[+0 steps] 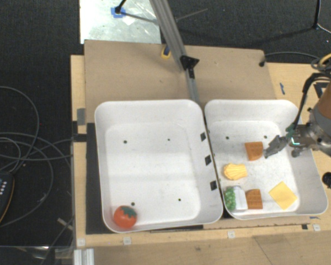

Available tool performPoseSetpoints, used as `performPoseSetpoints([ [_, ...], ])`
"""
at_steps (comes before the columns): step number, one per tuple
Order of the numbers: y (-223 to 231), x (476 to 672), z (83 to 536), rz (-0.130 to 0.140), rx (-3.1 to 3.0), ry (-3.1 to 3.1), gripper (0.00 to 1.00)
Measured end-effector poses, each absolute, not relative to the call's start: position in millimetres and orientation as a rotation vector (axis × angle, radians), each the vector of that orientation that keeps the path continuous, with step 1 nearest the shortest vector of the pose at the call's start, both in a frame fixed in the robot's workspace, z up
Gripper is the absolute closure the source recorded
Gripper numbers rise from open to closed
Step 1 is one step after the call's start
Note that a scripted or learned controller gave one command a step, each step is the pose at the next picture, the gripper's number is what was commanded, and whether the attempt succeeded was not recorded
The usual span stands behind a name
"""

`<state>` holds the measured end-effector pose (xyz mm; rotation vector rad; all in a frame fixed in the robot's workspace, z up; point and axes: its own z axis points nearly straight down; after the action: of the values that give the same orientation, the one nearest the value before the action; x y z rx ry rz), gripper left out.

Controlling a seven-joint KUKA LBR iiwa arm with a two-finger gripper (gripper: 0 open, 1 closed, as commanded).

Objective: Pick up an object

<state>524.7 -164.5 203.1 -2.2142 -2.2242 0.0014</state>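
Note:
In the right bin (248, 112) lie a brown block (254, 150), a yellow shell-shaped piece (235, 171), a green and white item (233, 198), a second brown block (254, 199) and a flat yellow square (282, 195). A red tomato-like ball (124, 216) rests in the left bin's (149, 112) front left corner. My gripper (284, 148) hovers over the right bin's right side, just right of the upper brown block. Its dark fingers (274, 146) are spread apart with nothing between them.
The arm's body stands at the right edge, over the bin's right rim. A grey pole (174, 35) slants down from the top to the gap between the bins. Cables lie on the floor at left.

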Motion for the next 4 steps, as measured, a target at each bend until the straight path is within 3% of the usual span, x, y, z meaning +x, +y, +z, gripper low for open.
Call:
performPoseSetpoints([
  [1, -165, 525.6, 205, -0.002, -2.218, -2.225, 0.0],
  [3, -159, 527.0, 100, 0.003, -2.218, -2.219, 0.0],
  [4, -158, 527.4, 90, 0.0, -2.22, -2.222, 0.0],
])
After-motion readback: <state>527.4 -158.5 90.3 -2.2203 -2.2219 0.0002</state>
